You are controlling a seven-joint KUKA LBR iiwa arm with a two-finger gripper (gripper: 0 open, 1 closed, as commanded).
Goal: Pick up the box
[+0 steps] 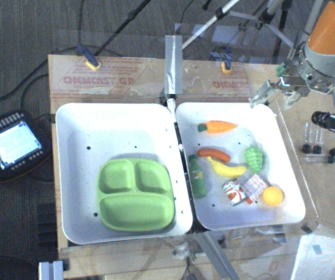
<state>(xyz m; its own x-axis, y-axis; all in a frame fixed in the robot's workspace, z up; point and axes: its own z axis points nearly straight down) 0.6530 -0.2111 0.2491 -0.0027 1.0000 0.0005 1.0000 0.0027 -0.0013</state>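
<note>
Above right bin's [284, 156] far corner, claw [272, 95] hovering, fingers apart, gripping nothing. Box [253, 185] lying wedged between carton [233, 192] and orange [272, 196]: risking grabbing neighbour, or slipping.

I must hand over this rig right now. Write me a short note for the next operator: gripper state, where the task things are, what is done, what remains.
Gripper: above the far right corner of the right bin, holding nothing.
Box: lying in the right bin near the front, beside the small carton and the orange, with the banana just behind.
Left bin: holds the green divided tray.
Done: nothing yet; box untouched.
Left: move over the box, descend, grasp, lift.
</note>
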